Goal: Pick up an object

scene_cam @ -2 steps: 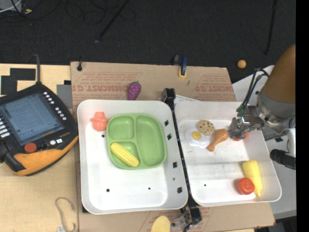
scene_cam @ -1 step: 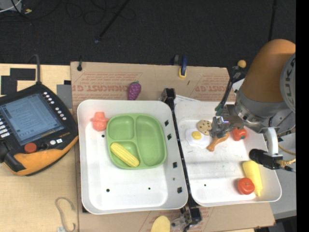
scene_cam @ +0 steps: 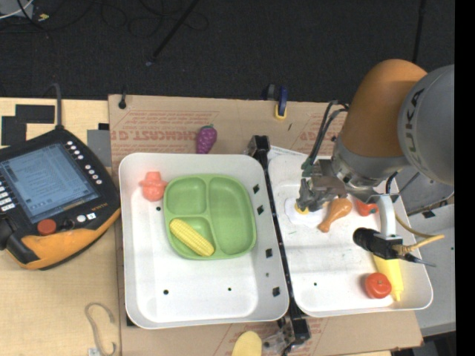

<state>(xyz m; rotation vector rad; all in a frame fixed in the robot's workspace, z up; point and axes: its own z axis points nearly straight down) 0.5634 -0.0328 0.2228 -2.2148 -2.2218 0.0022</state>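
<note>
My gripper hangs low over the upper left part of the right bin. Just beneath it lies a white and yellow fried-egg toy, partly hidden by the gripper. An orange drumstick lies right beside the gripper, to its right. A small red-orange piece sits further right. At the bin's front right are a red tomato and a yellow piece. I see nothing held in the gripper.
The left bin holds a green divided plate with a corn cob on it, and a pink toy at its back left. Purple grapes lie behind the bins. A yellow fruit lies in front. A teach pendant sits far left.
</note>
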